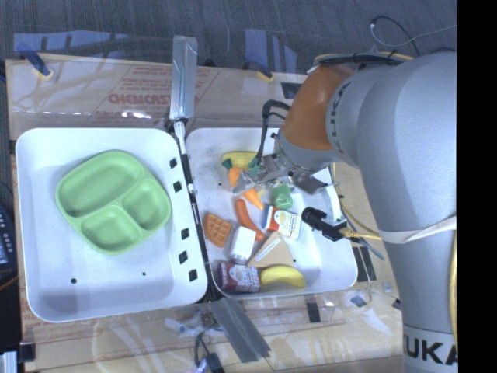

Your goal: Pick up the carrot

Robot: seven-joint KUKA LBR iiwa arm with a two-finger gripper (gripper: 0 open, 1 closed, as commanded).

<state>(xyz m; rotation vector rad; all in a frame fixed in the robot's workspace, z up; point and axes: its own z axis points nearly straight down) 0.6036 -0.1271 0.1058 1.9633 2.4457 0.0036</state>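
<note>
One carrot [252, 198] just below pincer [260, 176].

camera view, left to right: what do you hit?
green plate → divider → waffle → carrot → gripper → arm

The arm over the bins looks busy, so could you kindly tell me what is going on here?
The arm reaches from the right into the right bin, its end effector low among toy foods near the carrot. A banana and waffle lie nearby. Nothing is clearly held yet. The left bin holds a green tray.
</note>
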